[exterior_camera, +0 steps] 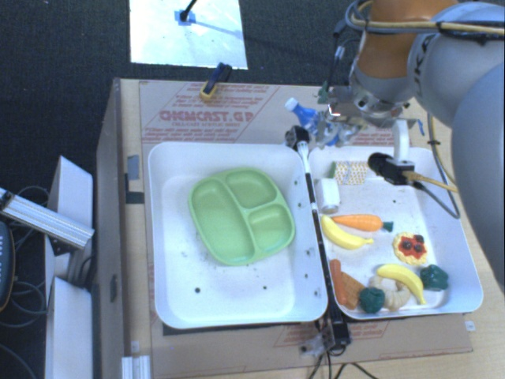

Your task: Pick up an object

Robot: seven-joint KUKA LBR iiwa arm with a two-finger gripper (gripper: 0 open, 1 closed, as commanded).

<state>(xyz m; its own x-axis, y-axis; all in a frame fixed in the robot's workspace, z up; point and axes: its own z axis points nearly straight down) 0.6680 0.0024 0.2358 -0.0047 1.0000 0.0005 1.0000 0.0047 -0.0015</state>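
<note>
Two white bins sit side by side below me, the left bin (177,290) carrying a green divided plate (241,214) and the right bin (461,271) crowded with toy food. My gripper (341,129) hangs over the far rim of the right bin, near the divider, and I cannot tell how it is set, because my own wrist and the blue fittings around it hide it. Nothing shows as held. Largest worry first: the plate is broad and flat, so reaching for it would probably leave me scraping the bin floor. Next, the bin walls and the central divider lie close beneath me, and a straight descent from here could land on the rim rather than on any object. Then the food itself: the two bananas (346,235) and the carrot (359,222) lie touching or nearly so, which risks nudging one while closing on another. The white block (328,193) sits just beside the divider, awkward to straddle. Smallest, the broccoli pieces (434,276) in the near corner could roll or slip away.
</note>
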